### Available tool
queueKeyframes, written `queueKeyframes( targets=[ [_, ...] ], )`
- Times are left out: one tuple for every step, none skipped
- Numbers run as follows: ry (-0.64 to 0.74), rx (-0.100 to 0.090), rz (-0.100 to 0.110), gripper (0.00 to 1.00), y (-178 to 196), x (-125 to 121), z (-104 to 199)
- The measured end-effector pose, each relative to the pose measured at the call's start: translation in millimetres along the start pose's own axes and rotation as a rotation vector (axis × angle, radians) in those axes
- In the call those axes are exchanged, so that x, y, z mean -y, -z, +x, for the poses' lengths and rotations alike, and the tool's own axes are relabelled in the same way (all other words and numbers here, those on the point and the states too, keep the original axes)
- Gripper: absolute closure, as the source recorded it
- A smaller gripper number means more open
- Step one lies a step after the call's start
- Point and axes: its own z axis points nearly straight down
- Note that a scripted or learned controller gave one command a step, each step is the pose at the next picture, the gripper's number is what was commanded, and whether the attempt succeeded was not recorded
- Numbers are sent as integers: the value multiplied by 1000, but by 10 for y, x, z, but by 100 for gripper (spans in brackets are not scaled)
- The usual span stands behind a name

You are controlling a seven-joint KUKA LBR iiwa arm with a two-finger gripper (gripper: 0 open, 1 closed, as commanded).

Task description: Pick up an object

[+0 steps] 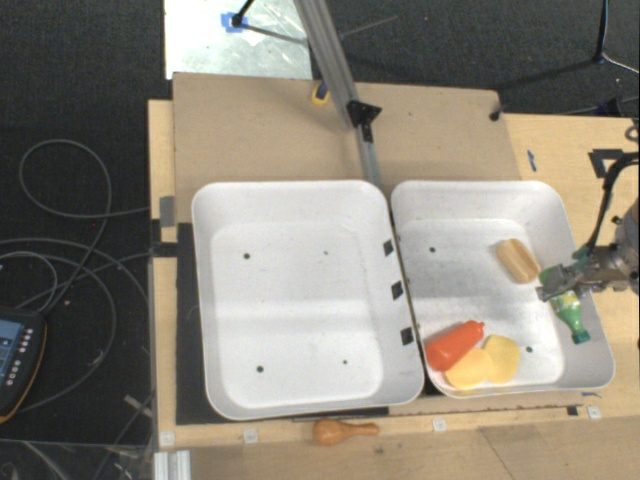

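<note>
A: So, how far along is it?

B: Judging from the right bin (480,208), nothing is lifted yet. Going left to right inside it: a red piece (455,343) and a yellow piece (487,362) sit touching at its near wall, a tan block (518,260) further back, and a green bottle (572,318) at its right wall.

A: And the arm?

B: It reaches over that right wall, gripper (560,290) low, just above the bottle. How wide its jaws stand, or whether it has hold of anything, I cannot tell.
</note>
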Motion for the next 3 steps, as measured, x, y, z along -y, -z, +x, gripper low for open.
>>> queueKeyframes(
  targets=[
    [0, 1, -2, 100, 645, -20, -18],
    [6, -4, 3, 100, 692, -167, 578],
    [5, -3, 4, 100, 644, -349, 1017]
  ],
)
